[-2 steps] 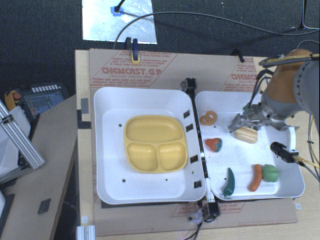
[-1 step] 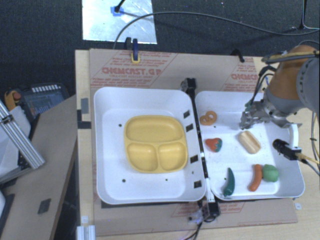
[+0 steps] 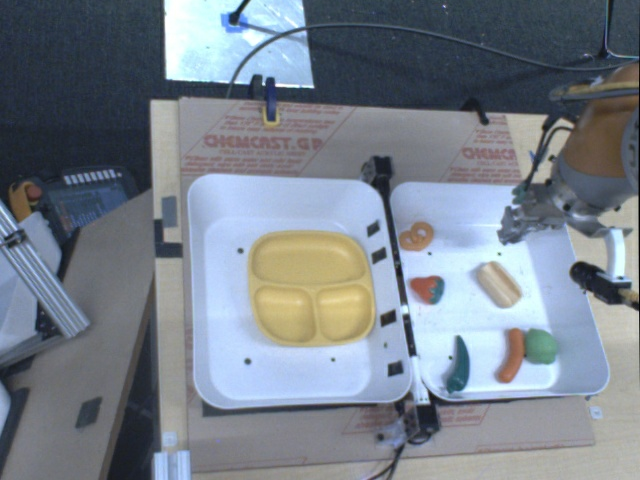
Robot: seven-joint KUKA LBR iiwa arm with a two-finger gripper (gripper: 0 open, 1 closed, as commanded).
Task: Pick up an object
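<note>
The right white bin [image 3: 470, 258] holds several toy foods: an orange pretzel [image 3: 417, 235], a red strawberry [image 3: 429, 289], a tan bread roll [image 3: 498, 284], a dark green pepper [image 3: 458, 364], an orange carrot [image 3: 511, 355] and a green ball-shaped piece [image 3: 541, 346]. My gripper [image 3: 520, 221] hangs over the bin's far right part, above and a little right of the bread roll. Nothing shows between its tips.
The left white bin [image 3: 215, 268] bears a yellow divided plate [image 3: 305, 288]. A black clip divider [image 3: 392, 268] runs between the bins. The arm's orange band [image 3: 600, 133] is at the right edge. A grey metal rail [image 3: 35, 278] lies at the left.
</note>
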